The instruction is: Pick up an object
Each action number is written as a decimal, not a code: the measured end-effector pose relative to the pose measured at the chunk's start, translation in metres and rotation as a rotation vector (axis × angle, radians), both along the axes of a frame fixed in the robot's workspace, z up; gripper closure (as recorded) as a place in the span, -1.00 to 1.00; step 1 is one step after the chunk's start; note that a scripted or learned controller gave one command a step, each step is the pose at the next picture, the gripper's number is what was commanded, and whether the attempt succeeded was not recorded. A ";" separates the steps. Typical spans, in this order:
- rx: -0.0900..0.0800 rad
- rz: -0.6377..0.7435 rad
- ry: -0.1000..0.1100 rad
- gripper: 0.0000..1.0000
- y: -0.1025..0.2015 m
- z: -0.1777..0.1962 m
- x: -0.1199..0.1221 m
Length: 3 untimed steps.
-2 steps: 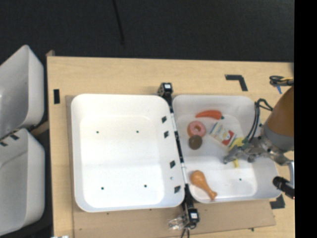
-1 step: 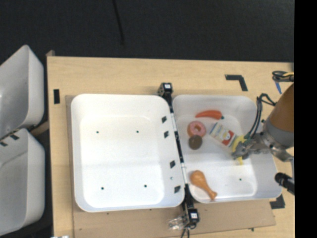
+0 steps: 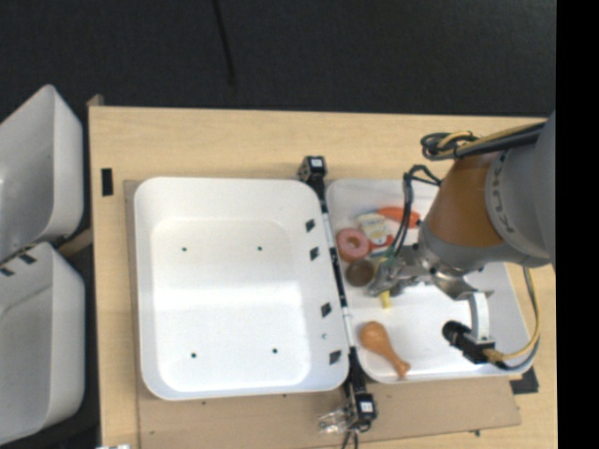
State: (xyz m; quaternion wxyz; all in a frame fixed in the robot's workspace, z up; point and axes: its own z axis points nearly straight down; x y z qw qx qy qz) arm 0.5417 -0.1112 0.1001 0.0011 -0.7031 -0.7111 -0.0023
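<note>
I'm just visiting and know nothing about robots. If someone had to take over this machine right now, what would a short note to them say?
Gripper: down low in the right bin, by the small things at its left side; I cannot tell if it is open or shut, or whether it has anything.
Things: a pink ring and a brown round piece sit near the divider; an orange and white item lies towards the back; a tan drumstick-shaped toy lies near the front.
Left bin: white, beside the right one.
Done: nothing visibly lifted.
Left: grasp one object and raise it.
</note>
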 end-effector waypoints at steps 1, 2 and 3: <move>-0.002 -0.003 -0.006 1.00 0.060 0.106 -0.039; -0.004 -0.008 -0.001 1.00 0.055 0.111 -0.038; 0.000 0.002 -0.005 1.00 0.151 0.179 -0.051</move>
